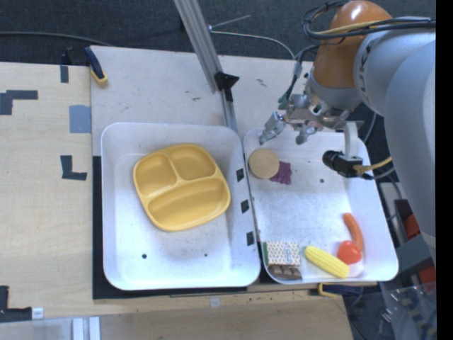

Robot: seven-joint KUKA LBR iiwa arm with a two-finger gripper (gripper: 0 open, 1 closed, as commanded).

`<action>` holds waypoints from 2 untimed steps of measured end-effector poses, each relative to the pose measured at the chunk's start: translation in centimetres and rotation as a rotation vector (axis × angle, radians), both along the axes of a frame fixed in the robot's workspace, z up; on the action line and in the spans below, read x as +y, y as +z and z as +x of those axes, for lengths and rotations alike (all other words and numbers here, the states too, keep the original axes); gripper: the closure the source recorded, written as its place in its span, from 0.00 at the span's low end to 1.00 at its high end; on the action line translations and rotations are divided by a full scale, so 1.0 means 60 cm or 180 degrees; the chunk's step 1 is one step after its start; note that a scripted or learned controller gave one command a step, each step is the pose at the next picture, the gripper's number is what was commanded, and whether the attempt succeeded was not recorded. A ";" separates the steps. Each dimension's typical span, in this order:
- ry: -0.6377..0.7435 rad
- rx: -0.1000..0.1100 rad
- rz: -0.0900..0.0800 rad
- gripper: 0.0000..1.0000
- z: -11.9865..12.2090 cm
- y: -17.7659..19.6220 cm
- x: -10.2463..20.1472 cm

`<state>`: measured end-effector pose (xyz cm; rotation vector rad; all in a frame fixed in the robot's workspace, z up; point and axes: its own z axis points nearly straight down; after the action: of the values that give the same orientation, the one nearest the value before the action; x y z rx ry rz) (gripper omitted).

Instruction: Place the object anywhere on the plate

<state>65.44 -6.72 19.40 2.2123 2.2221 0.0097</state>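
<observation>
Basically, camera view: gripper [288, 131] hangs over the far end of the right bin [368, 257], fingers spread apart, nothing between them. Nearest thing is the round tan piece [264, 164], just below-left of the gripper, touching a purple bit [283, 173]; probably the pick target. Yellow plate [182, 185] lies well off to the gripper's left, in the left bin [113, 211].
</observation>
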 end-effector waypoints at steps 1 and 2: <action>0.0007 0.0050 0.0008 0.00 -0.168 -0.010 0.140; -0.0049 0.0012 -0.0041 0.00 -0.157 -0.056 0.221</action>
<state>56.03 6.51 16.07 2.2246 2.2005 -0.0086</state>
